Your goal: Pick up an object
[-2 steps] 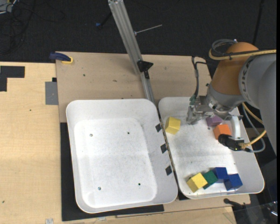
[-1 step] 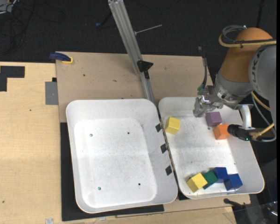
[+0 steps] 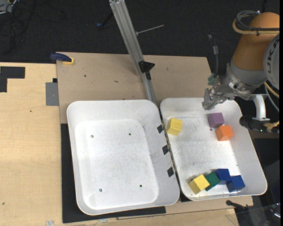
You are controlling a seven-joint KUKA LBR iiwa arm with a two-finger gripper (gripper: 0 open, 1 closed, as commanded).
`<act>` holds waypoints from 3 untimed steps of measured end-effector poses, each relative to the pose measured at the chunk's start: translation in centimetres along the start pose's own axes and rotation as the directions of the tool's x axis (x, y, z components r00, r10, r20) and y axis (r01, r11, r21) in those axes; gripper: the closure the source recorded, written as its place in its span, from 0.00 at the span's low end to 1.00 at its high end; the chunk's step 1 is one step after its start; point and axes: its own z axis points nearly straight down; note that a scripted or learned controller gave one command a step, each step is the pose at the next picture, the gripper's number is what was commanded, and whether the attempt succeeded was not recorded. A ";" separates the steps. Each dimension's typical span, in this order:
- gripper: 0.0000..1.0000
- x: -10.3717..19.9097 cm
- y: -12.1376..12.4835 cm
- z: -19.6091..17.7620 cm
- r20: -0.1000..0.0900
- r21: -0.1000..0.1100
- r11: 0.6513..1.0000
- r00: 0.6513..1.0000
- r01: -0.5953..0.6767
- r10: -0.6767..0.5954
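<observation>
Just below the gripper (image 3: 210,101), purple cube (image 3: 215,119) lying apart in the right bin (image 3: 254,173), nothing visibly gripped, finger spacing unreadable, arm reaching down from the right

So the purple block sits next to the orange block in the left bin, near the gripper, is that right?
Not quite. The purple block does sit next to the orange block, near the gripper, but they lie in the right bin, not the left one. The camera view shows it.
</observation>
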 end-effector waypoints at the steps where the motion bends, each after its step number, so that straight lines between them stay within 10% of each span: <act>1: 1.00 5.9 -1.9 0.4 -0.004 0.008 1.000 1.000 0.004 -0.004; 3: 1.00 15.8 -4.5 1.9 -0.001 0.009 1.000 1.000 0.000 0.000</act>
